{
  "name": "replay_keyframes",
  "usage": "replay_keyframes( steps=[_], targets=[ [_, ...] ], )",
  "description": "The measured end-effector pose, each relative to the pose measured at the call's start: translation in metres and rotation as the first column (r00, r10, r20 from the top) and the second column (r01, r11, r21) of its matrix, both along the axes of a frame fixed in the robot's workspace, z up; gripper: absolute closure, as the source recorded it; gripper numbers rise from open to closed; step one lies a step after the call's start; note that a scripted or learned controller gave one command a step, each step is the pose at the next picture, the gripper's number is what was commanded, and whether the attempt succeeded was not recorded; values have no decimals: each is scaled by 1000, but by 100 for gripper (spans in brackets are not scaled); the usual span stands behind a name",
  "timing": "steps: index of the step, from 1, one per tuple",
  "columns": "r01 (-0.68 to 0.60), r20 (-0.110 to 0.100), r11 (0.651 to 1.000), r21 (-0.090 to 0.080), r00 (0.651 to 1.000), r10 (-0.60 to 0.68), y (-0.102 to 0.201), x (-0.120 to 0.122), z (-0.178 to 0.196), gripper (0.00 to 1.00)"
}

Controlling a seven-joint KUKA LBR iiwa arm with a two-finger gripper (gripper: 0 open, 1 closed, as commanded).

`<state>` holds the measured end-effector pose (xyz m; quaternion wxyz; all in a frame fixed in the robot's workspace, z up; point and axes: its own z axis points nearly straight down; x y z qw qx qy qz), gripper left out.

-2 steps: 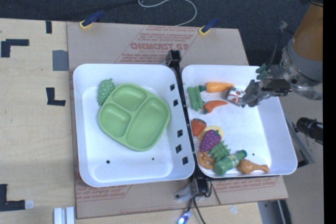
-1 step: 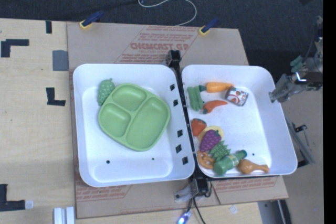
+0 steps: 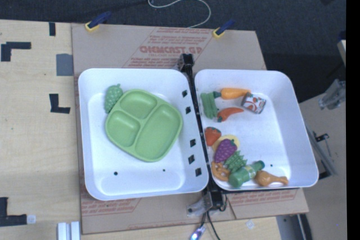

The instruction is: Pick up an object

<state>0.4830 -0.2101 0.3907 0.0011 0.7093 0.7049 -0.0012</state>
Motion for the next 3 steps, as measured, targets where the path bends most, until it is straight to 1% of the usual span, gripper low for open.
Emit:
replay_keyframes(
  steps=[1,2,3],
  targets=[
    [-7,0,1000,1,1000,7,4,1,10,100],
    [-4,-3,1000,2,1000,4,-15,0,-15,100],
    [-18,13,1000,1,1000,18,63,31,93,100]
  ],
)
